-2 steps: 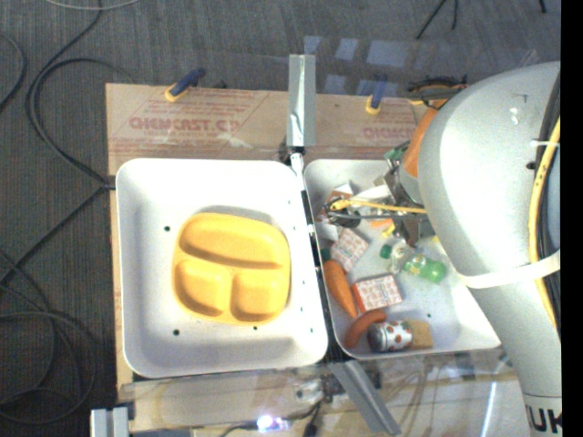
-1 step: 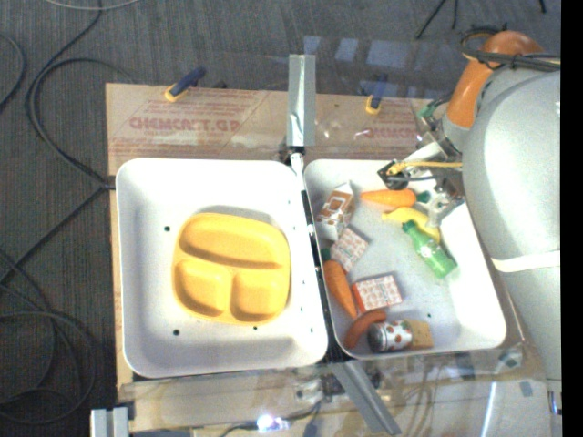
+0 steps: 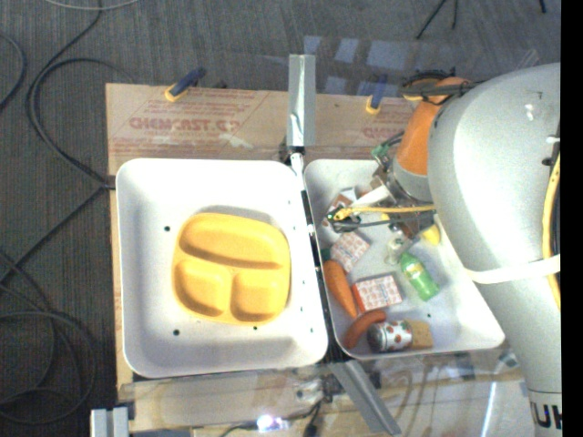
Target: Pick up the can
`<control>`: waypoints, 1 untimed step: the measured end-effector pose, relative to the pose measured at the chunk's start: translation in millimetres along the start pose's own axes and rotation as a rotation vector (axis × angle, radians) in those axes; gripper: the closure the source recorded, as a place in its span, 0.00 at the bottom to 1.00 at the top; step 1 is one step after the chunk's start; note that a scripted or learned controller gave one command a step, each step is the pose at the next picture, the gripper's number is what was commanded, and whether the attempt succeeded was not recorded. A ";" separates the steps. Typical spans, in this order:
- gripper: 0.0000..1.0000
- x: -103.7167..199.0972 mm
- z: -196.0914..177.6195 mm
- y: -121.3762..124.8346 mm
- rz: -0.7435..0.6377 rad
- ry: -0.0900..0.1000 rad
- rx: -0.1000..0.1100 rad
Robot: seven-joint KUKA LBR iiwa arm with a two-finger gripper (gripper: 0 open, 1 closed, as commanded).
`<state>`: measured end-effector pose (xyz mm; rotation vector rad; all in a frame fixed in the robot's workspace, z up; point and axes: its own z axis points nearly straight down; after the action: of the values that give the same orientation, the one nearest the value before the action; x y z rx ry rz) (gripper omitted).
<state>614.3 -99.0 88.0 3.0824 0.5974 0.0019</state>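
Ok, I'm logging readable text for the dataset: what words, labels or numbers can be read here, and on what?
Red print on the cardboard sheet under the bins: blurred, unreadable.
Can: red marks, no legible text.
Packets in the right bin: too small to read.

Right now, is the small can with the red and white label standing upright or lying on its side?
Lying on its side: the small red-and-white labelled can shows its long wall in the right white bin, near the front edge.
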 end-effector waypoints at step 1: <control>0.00 -48.0 -0.9 -12.5 0.181 0.005 -0.004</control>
<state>565.2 -105.3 88.9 3.1210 0.3155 0.0113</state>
